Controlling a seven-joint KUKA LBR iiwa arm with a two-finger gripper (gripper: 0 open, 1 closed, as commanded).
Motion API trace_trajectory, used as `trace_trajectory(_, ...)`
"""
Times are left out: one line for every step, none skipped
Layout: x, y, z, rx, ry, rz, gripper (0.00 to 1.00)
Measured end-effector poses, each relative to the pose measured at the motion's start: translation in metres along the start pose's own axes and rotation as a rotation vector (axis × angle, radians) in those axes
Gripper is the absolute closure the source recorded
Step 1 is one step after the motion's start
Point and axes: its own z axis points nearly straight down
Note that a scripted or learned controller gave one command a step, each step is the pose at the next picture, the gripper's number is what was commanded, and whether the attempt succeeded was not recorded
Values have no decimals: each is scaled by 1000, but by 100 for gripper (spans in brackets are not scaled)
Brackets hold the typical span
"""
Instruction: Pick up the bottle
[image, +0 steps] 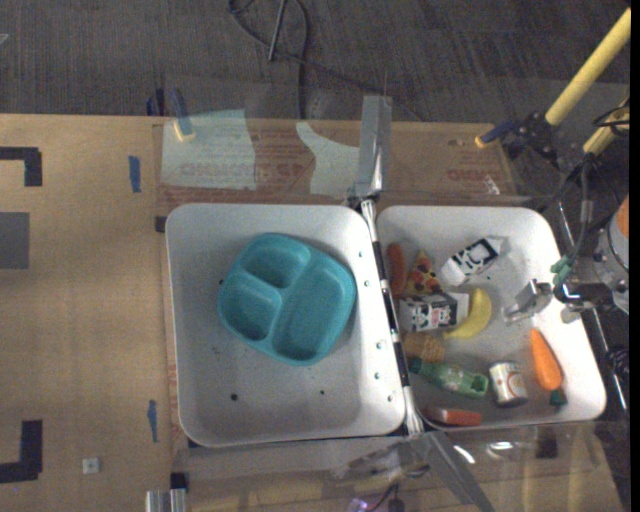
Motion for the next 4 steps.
trace_trajectory(12, 0, 133, -1, -1, -82, 0)
trace_trajectory(-46, 5, 166, -10, 7, 22, 0)
trace_trajectory(-72, 39, -59, -5, -3, -22, 0)
trace_trajectory(-79, 77, 6, -2, -1, -54, 0)
